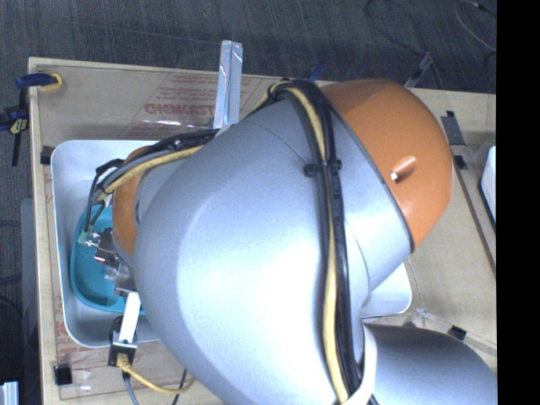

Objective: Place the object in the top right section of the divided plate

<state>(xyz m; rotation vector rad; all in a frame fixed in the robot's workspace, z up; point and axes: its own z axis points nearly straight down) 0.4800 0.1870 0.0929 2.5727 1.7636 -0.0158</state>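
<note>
Dark carpet-like flooring surrounds a pale wooden bench [472, 226], on which a shallow white bin [63, 226] sits at the left. A clear upright post [229, 83] stands behind the bin, and a blue clamp [34, 81] grips the bench's far left corner.

The arm [278, 260] covers most of the bin: its grey housing and orange band [396, 167] lie directly between camera and work area, with a bundle of black and yellow cables [325, 192] running over the top.

The divided plate [84, 268], teal in colour, shows as a narrow crescent at the bin's left side, below the wrist. Its dividers and sections are hidden, so the top right section cannot be inspected.

Task progress: undetermined. The object to be placed cannot be identified; whether it is carried, already set down, or lying elsewhere in the bin is not established. Judging from the wrist's position over the plate, the work appears to be at or near the placing stage, but this is inference only.

The gripper [105, 256]: some metal hardware is visible at the plate's edge beneath the wrist. Whether the pincer is apart, together, or clamped on anything cannot be told.
</note>
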